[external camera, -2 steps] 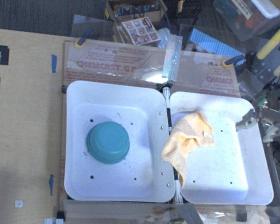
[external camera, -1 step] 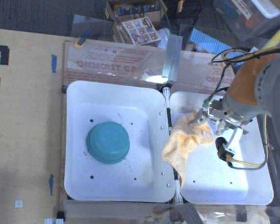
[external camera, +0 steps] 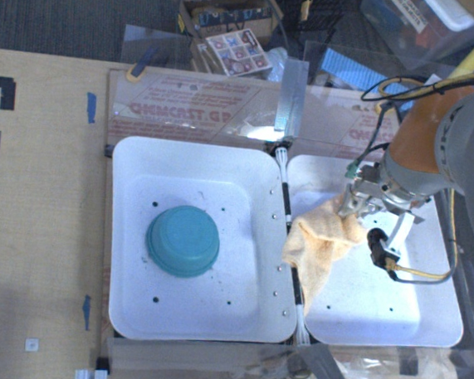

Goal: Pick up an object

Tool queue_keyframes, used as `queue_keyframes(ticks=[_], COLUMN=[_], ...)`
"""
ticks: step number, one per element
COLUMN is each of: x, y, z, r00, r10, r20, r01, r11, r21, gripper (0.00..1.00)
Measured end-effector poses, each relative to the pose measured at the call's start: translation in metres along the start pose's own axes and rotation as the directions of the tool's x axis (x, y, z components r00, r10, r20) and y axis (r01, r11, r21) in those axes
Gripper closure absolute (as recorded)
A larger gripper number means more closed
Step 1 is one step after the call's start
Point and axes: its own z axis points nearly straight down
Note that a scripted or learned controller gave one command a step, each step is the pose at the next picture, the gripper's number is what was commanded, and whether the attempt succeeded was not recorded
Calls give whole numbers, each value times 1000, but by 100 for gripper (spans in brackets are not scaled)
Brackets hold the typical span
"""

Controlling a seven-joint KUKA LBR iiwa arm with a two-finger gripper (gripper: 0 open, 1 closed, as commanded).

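Start at the near edge: the left bin [external camera: 126, 299] carries a teal bowl [external camera: 184, 240], upside down by the look of it, sitting well apart from the action. Beside it, the right bin [external camera: 425, 319] has a bare floor at its near end.

Now look at the divider between the two bins. A pale yellow cloth [external camera: 322, 238] is draped there, its lower tail hanging over the wall by the seam and its upper corner drawn up toward the arm. That cloth is your object.

Farther back, the gripper [external camera: 354, 200] sits right at the cloth's raised corner, with the grey wrist and orange band behind it. The fabric bunches up at the fingertips and looks pinched between them, so I'd call this a grasp on the cloth's top edge, though a thin one.

So you're in the lift, as I read it. Rise straight and slowly; the tail is lying on the divider and may drag or snag on the rim. Draw slightly toward the right bin's middle as you climb, so the cloth peels off the wall instead of tugging against it. A hold this shallow could slip if you jerk.
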Motion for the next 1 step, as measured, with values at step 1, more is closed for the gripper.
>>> queue_keyframes(ticks=[1], x=[47], y=[5], z=[-95], r00=[1000], r10=[-23], r20=[2], r01=[23], r11=[1000], r21=[15], gripper=[100])
